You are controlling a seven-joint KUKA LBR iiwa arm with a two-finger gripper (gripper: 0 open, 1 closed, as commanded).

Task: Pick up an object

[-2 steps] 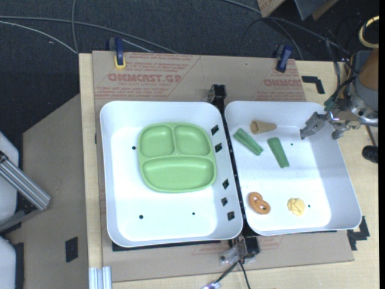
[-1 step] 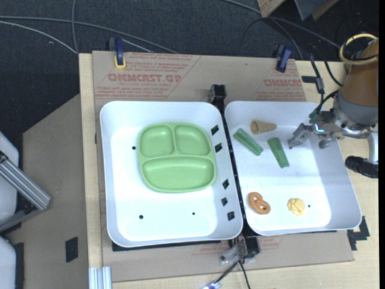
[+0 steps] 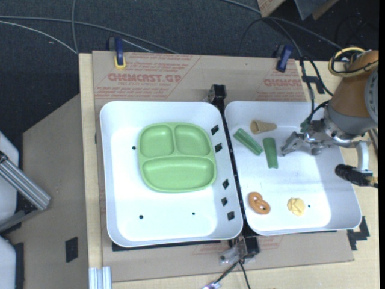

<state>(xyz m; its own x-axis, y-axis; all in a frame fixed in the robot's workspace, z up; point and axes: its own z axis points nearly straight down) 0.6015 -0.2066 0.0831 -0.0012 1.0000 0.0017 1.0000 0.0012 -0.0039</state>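
Note:
In the right bin (image 3: 337, 218) lie two green sticks, one slanted (image 3: 247, 141) and one upright (image 3: 271, 152). A tan cone (image 3: 263, 126) rests behind them. Toward the front sit an orange pretzel (image 3: 259, 203) and a small yellow piece (image 3: 296, 206). My gripper (image 3: 296, 143) hangs low over the right bin's far right part, just right of the upright green stick. Nothing shows in its grasp. The grey arm with its orange band (image 3: 352, 98) reaches in from the right.
The left bin (image 3: 120, 215) holds a light green divided plate (image 3: 177, 157). A black divider with clips (image 3: 224, 161) runs between the bins. Blue clamps (image 3: 120, 56) (image 3: 283, 58) pin the cardboard at the back. Cables trail near the arm.

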